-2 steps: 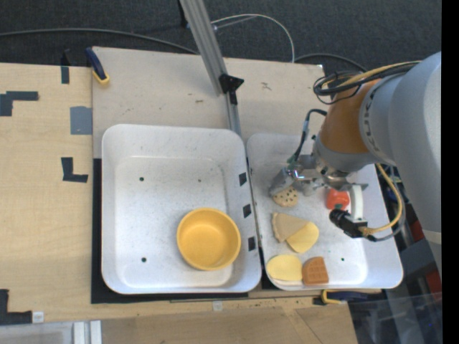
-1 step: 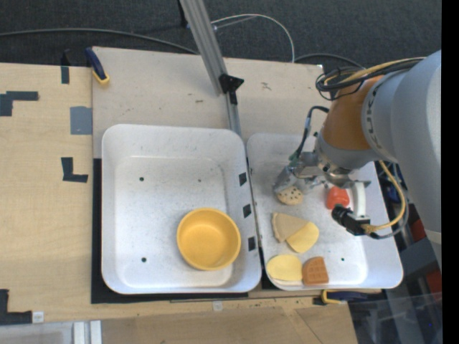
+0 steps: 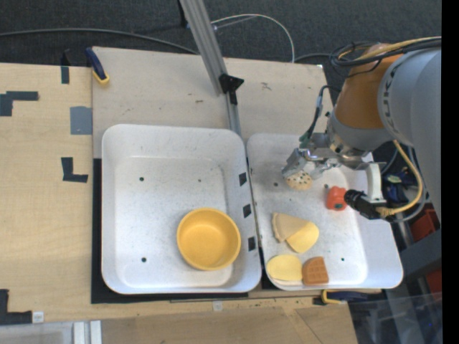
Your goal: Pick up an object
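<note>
Bowl (image 3: 209,238), round, smooth yellow, sits in the left bin (image 3: 129,149). Right bin (image 3: 380,264) holds pale wedge (image 3: 287,225), yellow discs, brown biscuit (image 3: 315,270), a speckled cream cube (image 3: 300,181) and an orange piece (image 3: 335,197). Gripper (image 3: 304,165) hangs touching the cube; whether its jaws are spread cannot be told.

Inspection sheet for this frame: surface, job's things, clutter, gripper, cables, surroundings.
Surface: two white bins side by side, left bin and right bin, on a pale bench.
Job's things: right bin holds a small dotted cube, an orange-red piece, a yellow wedge, a yellow disc and a brown waffle-like piece. Left bin holds a yellow bowl.
Clutter: nothing seen.
Gripper: gripper just above the dotted cube; grasp not visible.
Cables: cables behind the bench, more along the arm.
Surroundings: slanted metal pole, dark floor.
</note>
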`<state>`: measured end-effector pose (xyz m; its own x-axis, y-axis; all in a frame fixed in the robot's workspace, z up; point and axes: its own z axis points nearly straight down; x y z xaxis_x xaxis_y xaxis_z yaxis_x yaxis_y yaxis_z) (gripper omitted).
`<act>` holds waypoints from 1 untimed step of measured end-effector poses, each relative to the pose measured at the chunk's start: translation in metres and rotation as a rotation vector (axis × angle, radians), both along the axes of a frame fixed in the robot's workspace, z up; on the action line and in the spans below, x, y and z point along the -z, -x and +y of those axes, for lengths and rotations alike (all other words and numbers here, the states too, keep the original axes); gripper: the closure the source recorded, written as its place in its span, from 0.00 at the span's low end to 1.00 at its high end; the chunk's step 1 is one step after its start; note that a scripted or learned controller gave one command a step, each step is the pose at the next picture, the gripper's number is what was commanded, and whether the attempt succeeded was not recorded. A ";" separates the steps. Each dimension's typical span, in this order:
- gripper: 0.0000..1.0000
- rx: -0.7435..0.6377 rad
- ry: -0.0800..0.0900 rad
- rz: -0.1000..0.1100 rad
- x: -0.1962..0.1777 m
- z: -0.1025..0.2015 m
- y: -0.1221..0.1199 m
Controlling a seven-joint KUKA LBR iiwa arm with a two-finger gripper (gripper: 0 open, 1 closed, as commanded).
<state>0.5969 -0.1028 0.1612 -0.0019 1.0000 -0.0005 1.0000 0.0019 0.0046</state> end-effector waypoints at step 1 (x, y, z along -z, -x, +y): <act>1.00 0.000 0.000 0.001 -0.045 0.006 0.003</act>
